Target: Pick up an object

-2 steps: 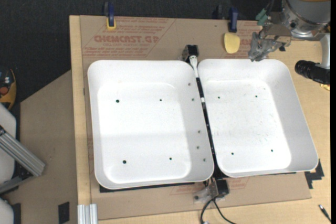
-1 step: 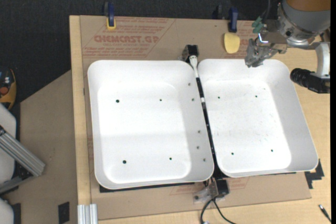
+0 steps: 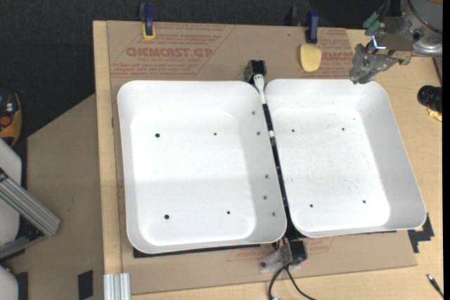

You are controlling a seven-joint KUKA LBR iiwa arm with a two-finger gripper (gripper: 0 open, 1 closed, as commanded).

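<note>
A small pale yellow rounded object (image 3: 310,57) lies on the cardboard board just behind the right bin's far left corner, below a blue clamp (image 3: 312,25). My gripper (image 3: 363,71) hangs at the upper right, over the far edge of the right bin (image 3: 394,151), a short way to the right of the yellow object and apart from it. Nothing shows in the gripper's grasp. The left bin (image 3: 140,172) lies beside the right one.
A second blue clamp (image 3: 147,17) holds the board at the far left. A black cable and connector (image 3: 255,71) run down the gap between the bins. A dark knob (image 3: 430,96) sits right of the bench. Metal framing (image 3: 28,211) stands at left.
</note>
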